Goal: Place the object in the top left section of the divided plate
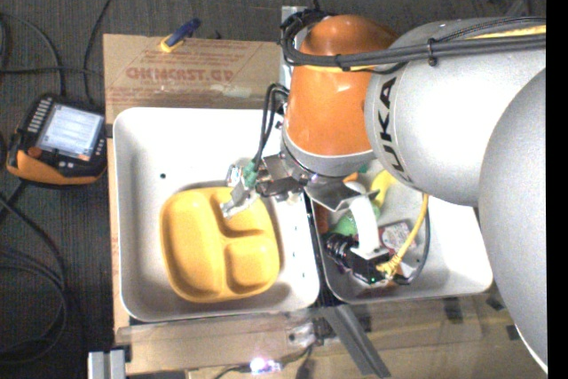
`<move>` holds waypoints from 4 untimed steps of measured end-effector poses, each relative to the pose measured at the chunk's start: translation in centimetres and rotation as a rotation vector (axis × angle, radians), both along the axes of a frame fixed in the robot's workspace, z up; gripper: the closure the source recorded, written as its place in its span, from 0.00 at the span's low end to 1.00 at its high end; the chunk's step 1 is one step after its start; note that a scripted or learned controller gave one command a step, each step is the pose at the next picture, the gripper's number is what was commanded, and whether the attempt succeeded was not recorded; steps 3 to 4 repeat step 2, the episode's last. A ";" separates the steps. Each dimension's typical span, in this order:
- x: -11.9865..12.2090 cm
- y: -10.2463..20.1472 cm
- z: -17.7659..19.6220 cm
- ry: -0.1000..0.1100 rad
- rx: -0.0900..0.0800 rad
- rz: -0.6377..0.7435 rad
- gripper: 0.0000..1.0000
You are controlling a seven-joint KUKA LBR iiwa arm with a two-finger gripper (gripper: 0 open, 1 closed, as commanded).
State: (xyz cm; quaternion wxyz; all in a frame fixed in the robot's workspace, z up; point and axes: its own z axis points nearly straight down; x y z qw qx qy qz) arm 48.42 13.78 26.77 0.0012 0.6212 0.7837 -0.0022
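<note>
**Gripper at the plate's rim, load unconfirmed**

From my feed, the gripper (236, 193) hangs over the upper right edge of the yellow divided plastic plate (200, 244), which lies in the left shallow white bin (151, 146). I cannot tell whether the gripper is clenched or released, and I cannot make out any object in it. The grey arm with its orange band (333, 102) covers much of that spot.

The plate's compartments look bare, so I judge the object is not yet placed. It may be among the jumble of small yellow, white and red items (380, 191) in the right shallow white bin (461, 271), partly hidden under the arm.

My worries from here:
- If something is held, a release at this position would land it on the rim or in the wrong compartment. The top left section (191, 222) lies further left.
- If nothing is held, the placing move would be done with no load.
- A low approach could nudge the plate and shift the target.
</note>
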 end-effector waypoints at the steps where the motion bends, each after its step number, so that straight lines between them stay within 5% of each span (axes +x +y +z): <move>1: 0.0 0.0 0.8 0.002 -0.004 0.000 1.00; 2: 2.1 -5.9 -6.5 0.002 -0.001 -0.174 1.00; 4: 2.1 -5.9 -6.5 0.002 -0.001 -0.174 1.00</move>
